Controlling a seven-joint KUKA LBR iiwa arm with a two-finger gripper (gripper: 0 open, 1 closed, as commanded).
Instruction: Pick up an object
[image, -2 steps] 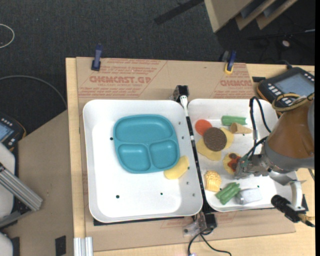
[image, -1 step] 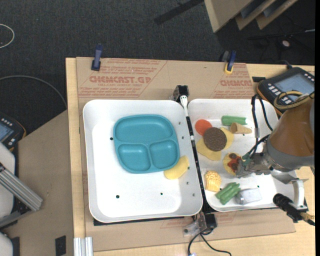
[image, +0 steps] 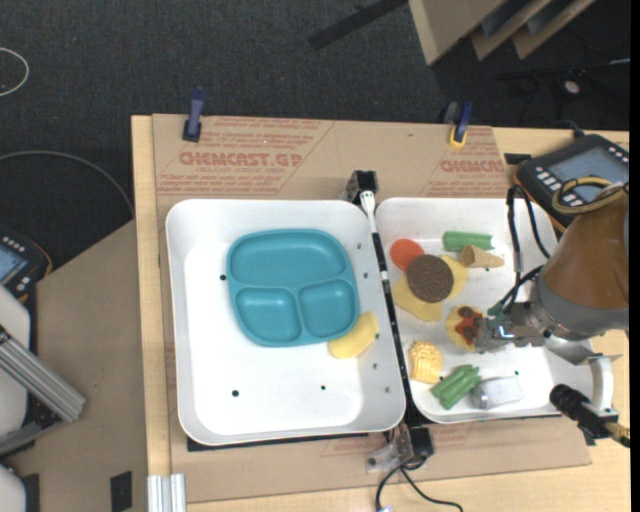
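1. Objects for picking lay crowded in the right bin (image: 520, 212), while the left bin (image: 190, 300) held a teal divided tray (image: 292, 285) and a yellow banana-shaped piece (image: 354, 339) just beside the tray's lower right corner.
2. Near the middle of the right bin a dark brown round cookie (image: 431, 278) sat on top of a pale yellow flat piece (image: 418, 303).
3. An orange-red piece (image: 405, 251) lay touching the cookie's upper left side.
4. Toward the far wall a green piece (image: 468, 241) lay flat, with a tan cone-shaped piece (image: 481, 259) just below it.
5. Toward the near wall sat a yellow corn cob (image: 426, 361), and beside it a green leafy-looking piece (image: 456, 385) lay at a slant.
6. A small red and brown item (image: 467, 324) rested on a yellow patch right of the pale yellow piece.
7. The gripper (image: 490, 333) was down low inside the right bin, right next to that red and brown item; whether its grip was spread or closed could not be told, and nothing was seen between its tips.
8. The grey arm (image: 590, 275) reached in from the right, covering the bin's right side.
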